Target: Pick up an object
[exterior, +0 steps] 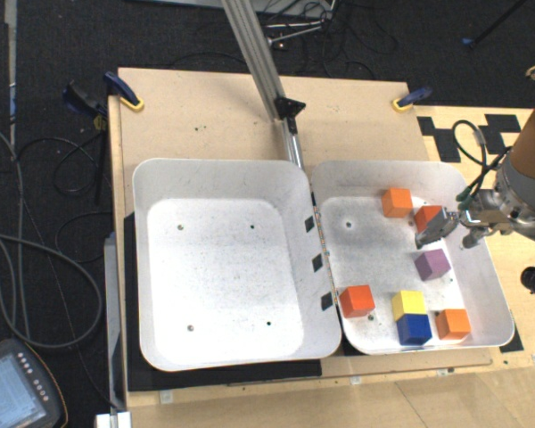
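Purple cube (432,263) just below claw (431,227), apart, right bin (366,341).

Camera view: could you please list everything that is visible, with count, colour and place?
Bins: 2, white, side by side on the bench.
Orange cubes: 4, right bin; one far side, one under the hand, one near-left, one near-right.
Purple cube: 1, right bin, middle right.
Yellow cube: 1, right bin, near edge.
Blue cube: 1, touching the yellow cube, nearer side.
Clamps: 2, blue-yellow, bench far corners.
Hand: 1, grey, over the right bin.
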Controlling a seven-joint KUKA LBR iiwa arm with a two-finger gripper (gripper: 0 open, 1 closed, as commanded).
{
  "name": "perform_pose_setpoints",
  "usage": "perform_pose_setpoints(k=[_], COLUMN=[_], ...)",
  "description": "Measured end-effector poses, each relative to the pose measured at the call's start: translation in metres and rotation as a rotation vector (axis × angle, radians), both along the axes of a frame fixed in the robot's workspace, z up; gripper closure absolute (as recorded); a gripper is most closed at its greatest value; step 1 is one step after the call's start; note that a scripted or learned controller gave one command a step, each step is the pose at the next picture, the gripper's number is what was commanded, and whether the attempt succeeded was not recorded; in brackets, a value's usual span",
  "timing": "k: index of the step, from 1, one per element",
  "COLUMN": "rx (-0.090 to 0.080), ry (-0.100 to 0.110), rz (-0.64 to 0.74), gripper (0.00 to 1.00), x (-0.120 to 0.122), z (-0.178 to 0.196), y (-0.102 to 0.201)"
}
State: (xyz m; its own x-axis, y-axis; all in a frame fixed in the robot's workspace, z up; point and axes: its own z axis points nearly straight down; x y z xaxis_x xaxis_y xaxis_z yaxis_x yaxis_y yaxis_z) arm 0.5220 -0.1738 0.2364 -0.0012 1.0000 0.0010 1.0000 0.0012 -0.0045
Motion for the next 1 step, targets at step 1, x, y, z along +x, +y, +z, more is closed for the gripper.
perform_pose_setpoints(k=[1], rx=[-0.001], ry=[-0.005], rz=[-0.001], gripper=[0.0], x=[0.0009], z=[0.0024], y=[-0.0001])
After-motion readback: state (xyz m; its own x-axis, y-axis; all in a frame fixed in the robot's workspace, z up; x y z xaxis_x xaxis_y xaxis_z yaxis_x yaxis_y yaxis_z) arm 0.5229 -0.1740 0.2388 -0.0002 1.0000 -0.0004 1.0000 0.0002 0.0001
